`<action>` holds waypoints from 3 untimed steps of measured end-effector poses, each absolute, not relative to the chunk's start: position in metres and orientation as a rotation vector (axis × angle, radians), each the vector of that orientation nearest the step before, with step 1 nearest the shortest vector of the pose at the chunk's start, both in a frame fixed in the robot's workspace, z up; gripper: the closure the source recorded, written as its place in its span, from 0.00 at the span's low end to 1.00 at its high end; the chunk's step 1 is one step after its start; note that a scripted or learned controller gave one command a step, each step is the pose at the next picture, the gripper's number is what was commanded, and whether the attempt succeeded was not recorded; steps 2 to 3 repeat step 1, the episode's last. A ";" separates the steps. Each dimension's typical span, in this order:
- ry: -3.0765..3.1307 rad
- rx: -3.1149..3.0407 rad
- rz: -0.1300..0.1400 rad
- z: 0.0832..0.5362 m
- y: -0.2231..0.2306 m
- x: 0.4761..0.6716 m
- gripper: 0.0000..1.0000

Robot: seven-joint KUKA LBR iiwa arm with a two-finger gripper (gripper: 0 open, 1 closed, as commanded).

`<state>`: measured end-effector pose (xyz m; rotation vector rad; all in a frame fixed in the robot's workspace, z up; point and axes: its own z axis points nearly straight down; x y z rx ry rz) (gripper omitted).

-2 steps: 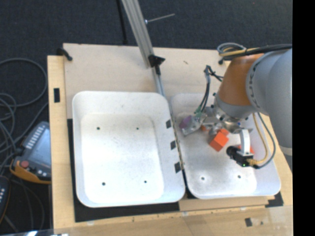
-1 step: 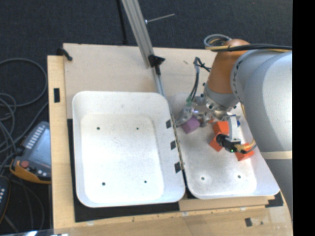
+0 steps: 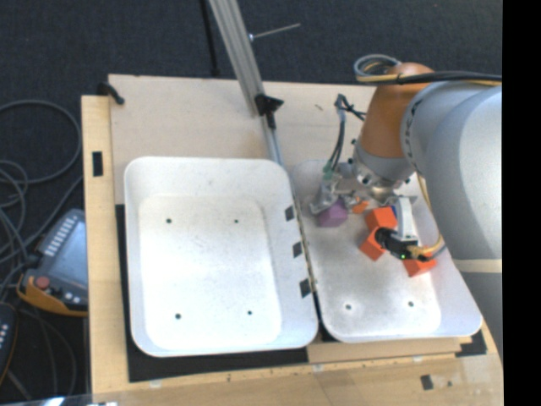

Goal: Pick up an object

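At right bin's (image 3: 372,311) 11 o'clock corner, claw (image 3: 331,194) sits low against purple block (image 3: 331,215); finger state I cannot tell. Possibly mid-grasp; lift remains. Orange blocks (image 3: 378,231) lie toward 3 o'clock.

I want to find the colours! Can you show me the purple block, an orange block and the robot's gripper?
purple block (image 3: 331,215): camera view, on its top face.
orange block (image 3: 372,247): camera view, middle of the lower-left orange piece.
gripper (image 3: 328,194): camera view, at its fingertips, beside the purple block.
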<state>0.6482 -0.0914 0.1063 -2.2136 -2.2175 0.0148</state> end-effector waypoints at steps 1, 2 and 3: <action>-2.234 -2.215 -0.013 0.202 0.004 0.636 1.00; -2.234 -2.215 -0.013 0.202 0.004 0.636 1.00; -2.234 -2.215 -0.013 0.202 0.004 0.636 1.00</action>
